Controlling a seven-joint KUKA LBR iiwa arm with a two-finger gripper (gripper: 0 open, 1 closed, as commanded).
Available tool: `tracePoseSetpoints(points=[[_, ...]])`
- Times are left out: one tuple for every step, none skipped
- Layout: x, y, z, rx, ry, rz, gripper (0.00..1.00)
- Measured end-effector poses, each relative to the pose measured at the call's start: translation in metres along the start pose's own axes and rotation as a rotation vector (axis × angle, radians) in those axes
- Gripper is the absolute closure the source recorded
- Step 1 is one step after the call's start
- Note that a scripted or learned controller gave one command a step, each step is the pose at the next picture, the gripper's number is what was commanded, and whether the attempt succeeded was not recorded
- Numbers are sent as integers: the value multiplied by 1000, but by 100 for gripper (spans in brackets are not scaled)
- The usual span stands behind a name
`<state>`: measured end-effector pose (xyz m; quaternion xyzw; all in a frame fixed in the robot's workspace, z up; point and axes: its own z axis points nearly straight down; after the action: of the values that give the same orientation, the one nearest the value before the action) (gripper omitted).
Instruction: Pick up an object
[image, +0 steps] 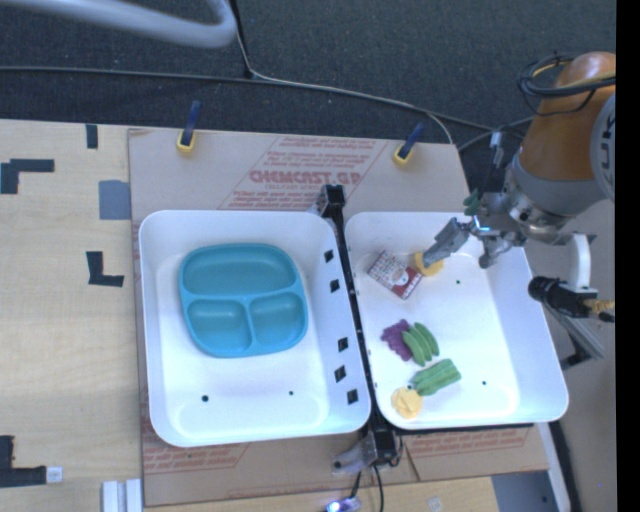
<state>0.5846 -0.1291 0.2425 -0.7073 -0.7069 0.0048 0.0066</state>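
My gripper (463, 254) hangs over the back of the right bin (520, 330), open, with nothing between its fingers. Its left fingertip (441, 248) is right beside a small yellow piece (430, 265), which lies on the bin floor. A red and white packet (392, 273) lies just left of that piece. Nearer the front lie a purple grape bunch (397, 338), a green vegetable (422, 342), a second green piece (436, 377) and a yellow piece (406, 402).
The left bin (165, 400) holds a blue divided plate (242, 298). A black divider (345, 300) runs between the bins. The arm's grey and orange body (565, 140) stands at the right edge, with a black fitting (560, 292) by the right bin's rim.
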Motion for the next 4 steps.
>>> tracePoseSetpoints(points=[[0, 2, -6, -10, -2, -3, 0], [0, 5, 42, -5, -2, -2, 0], [4, 10, 87, -9, -2, -3, 0], [3, 10, 134, -4, -2, -2, 0]])
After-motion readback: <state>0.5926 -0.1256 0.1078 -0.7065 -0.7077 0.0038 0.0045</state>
